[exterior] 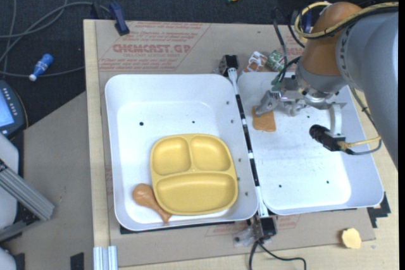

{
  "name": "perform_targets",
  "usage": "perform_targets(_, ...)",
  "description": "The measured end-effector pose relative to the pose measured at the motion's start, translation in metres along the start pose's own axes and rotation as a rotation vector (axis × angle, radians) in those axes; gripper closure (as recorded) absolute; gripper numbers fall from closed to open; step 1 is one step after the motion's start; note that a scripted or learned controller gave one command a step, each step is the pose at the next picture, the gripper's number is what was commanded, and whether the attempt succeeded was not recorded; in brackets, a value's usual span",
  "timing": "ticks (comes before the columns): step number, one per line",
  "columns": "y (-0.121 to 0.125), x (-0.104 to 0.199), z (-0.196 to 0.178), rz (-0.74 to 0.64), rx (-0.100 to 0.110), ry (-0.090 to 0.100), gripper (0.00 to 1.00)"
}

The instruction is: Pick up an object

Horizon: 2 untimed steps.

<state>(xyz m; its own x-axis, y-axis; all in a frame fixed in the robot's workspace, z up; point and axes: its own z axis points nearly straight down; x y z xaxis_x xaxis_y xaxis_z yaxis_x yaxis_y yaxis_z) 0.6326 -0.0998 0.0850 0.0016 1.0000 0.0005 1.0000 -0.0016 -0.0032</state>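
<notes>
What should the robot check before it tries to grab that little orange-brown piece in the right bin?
1. Gripper over the right bin: ok.
2. Gripper close to the brown piece: ok, just above its upper edge.
3. Piece between the gripper's parts: cannot tell.
4. Space around the piece: not ok on one side, since the divider is near.
5. Yellow plate and drumstick toy out of the way: ok, left bin.

One fixed cam above bench; slanted down over both bins.
</notes>
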Motion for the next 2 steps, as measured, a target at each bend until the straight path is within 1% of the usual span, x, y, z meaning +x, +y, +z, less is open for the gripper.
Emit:
perform_targets(1,-0.08,-0.014,0.0,0.003,0.001,0.001,0.0)
perform_targets(2,-0.096,-0.004,0.0,0.001,-0.004,0.0,0.0)
